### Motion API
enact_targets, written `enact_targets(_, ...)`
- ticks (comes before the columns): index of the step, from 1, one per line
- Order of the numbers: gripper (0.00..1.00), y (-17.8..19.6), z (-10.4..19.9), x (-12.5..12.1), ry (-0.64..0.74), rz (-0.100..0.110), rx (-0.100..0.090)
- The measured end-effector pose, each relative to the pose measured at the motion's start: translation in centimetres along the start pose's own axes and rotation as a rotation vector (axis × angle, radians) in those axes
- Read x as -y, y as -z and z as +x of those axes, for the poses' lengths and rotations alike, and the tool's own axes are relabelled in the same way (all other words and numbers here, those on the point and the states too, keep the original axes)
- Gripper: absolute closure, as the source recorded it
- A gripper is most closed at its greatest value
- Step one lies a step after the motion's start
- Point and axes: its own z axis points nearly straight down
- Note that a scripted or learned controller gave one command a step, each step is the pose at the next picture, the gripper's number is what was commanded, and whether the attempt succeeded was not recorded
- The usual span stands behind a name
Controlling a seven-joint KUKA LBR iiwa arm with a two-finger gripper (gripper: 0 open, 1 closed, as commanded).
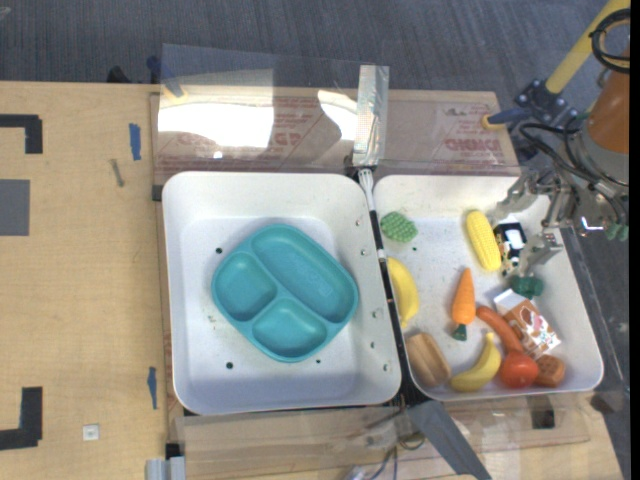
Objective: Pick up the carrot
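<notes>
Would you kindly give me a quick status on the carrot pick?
Gripper at right bin's right side, holding nothing. Carrot lying free mid-bin, left of gripper. Corn cob and red pepper close by.

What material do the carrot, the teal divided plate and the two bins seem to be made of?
Carrot: probably moulded toy plastic, uniform orange with a smooth, slightly glossy skin.
Teal divided plate: likely hard plastic, even colour with soft sheen on its rounded ridges.
Left bin and right bin: seemingly thin white plastic, matte, with rounded formed corners.
</notes>
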Motion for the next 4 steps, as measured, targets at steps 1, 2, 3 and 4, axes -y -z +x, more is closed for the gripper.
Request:
enact_targets(1, 0.0, -11.1, -0.4, -2.9, -0.055, 0.0, 0.017)
enact_targets(2, 0.0, -13.9, 0.6, -6.4, -0.063, -0.003, 0.002)
enact_targets(3, 0.0, -13.9, 5.8, -7.0, -0.095, -0.001, 0.0)
enact_targets(4, 1.0, -12.6, 5.4, -7.0, -0.093, 0.001, 0.011)
